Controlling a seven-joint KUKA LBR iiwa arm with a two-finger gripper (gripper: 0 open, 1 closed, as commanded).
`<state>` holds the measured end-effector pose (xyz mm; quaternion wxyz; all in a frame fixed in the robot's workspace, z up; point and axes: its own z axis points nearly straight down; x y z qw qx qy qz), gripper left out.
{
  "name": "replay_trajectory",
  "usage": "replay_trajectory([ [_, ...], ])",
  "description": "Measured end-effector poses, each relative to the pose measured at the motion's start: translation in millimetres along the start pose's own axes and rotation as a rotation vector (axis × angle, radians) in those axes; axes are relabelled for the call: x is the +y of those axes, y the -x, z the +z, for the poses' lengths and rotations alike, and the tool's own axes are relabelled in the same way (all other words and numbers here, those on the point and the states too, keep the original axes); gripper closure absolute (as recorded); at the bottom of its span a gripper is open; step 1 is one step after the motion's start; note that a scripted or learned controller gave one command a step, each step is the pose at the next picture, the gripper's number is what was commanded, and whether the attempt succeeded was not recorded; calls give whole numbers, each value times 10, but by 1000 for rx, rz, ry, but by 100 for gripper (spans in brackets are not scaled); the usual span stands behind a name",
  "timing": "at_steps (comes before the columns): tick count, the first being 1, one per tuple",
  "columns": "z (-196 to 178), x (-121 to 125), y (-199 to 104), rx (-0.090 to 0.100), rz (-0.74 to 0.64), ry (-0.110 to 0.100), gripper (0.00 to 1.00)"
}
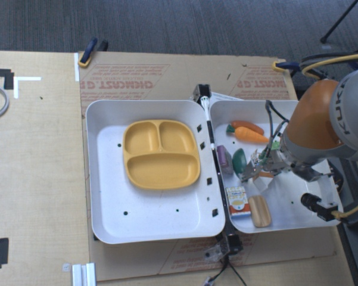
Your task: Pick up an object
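From the camera above the bench, two shallow white bins sat side by side on brown cardboard; the left bin (107,207) carried a yellow divided plate (161,154), lying flat toward its upper half, with three compartments, well apart from the bin's lower rim; the right bin (286,216) held the loose objects and the arm. The grey arm with its orange band (314,115) came in from the right and bent down over the middle of the right bin; the gripper (257,168) sat low there, just right of a dark green object (239,159); how far the fingers stood apart could not be told, since the wrist and cabling hid them, and nothing could be seen between them. An orange carrot (250,135) lay near the bin's upper part, with a second one (246,126) just above it, green at its left end; a purple object (222,157) lay against the left wall, beside the green one; below these a small carton (237,200) with red and white print lay flat, and a tan, bread-like piece (261,211) lay just to its right, close to the lower rim; a blue and yellow clamp (88,50) rested at the cardboard's upper left corner.
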<state>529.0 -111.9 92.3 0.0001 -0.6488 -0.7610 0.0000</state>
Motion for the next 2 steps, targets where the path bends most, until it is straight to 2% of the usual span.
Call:
replay_trajectory([
  [1, -100, 9, 8, -1, 3, 2, 100],
  [2, -1257, -340, -517, -1, 5, 1, 100],
])
